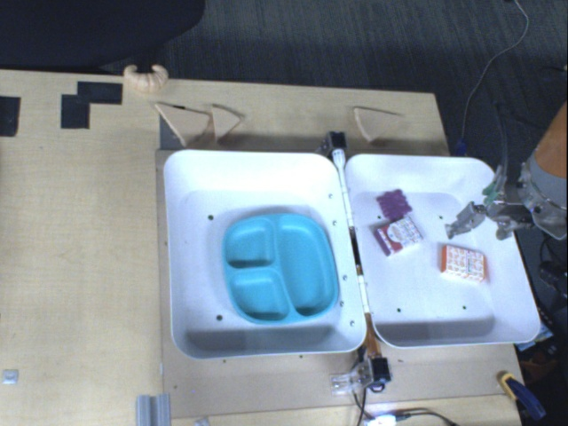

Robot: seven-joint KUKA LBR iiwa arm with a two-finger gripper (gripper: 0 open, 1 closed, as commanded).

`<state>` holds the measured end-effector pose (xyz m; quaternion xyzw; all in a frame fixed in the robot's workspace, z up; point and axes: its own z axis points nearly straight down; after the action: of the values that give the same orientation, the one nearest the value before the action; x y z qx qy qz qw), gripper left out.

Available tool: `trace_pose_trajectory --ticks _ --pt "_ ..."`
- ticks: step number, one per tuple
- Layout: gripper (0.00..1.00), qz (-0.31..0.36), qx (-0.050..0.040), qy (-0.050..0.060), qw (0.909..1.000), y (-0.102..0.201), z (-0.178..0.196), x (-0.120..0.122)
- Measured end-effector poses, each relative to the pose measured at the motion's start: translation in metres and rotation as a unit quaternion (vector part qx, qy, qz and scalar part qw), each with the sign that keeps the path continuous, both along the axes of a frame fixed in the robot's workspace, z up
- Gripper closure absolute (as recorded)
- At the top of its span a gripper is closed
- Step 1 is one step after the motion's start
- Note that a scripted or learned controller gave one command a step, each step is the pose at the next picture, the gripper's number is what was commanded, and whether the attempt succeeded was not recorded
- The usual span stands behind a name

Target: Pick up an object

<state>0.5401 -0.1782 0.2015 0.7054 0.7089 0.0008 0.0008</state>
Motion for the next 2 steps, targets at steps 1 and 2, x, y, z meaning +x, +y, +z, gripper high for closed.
trace_pose_trajectory --ticks 1,2 --pt "0.00 0.000 -0.0011 -0.003 1.0000 0.005 -0.115 0.018" --pt "0.00 -0.001 0.0003 0.001 1.0000 0.020 -0.111 -0.053"
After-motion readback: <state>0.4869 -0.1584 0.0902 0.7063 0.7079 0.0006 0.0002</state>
